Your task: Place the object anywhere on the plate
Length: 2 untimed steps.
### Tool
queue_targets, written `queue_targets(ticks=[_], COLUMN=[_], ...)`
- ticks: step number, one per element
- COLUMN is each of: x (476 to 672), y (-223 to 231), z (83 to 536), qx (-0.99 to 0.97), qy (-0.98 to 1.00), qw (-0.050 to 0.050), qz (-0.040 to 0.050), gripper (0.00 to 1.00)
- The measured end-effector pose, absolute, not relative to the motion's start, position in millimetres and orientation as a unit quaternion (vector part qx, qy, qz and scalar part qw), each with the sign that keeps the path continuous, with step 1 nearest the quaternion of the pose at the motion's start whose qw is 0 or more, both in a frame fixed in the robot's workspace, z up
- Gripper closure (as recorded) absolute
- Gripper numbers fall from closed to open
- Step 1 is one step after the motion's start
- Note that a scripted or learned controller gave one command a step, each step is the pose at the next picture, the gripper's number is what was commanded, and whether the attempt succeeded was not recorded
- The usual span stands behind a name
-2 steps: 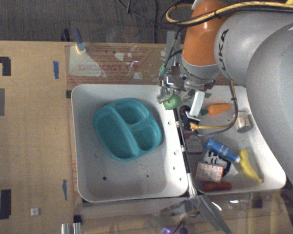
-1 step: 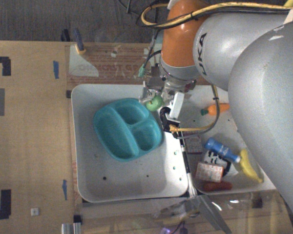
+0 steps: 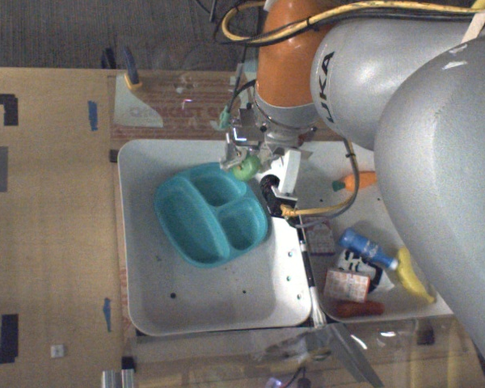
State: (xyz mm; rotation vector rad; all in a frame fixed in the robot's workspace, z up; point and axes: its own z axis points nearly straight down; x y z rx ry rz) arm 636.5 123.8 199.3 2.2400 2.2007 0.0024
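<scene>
The claw [image 3: 244, 162] is pinching a small green object [image 3: 246, 167] just over the upper edge of the teal plate [image 3: 212, 217], probably so it can drop inside.

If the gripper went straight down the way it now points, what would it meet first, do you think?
Most likely the teal plate: the gripper, with a small green object between its fingers, sits over the plate's upper right rim. Depth is hard to judge from this slant, so it might meet the white bin floor just beside the rim.
</scene>
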Motion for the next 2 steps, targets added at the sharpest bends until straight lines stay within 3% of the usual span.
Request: queue_targets(ticks=[1, 2], x=[636.5, 622.7], y=[123, 158], z=[199, 232], qx=[0.713, 0.719], qy=[0.701, 0.695], qw=[0.001, 0.001], qz=[0.0007, 0.0011], gripper=[0.0, 0.0])
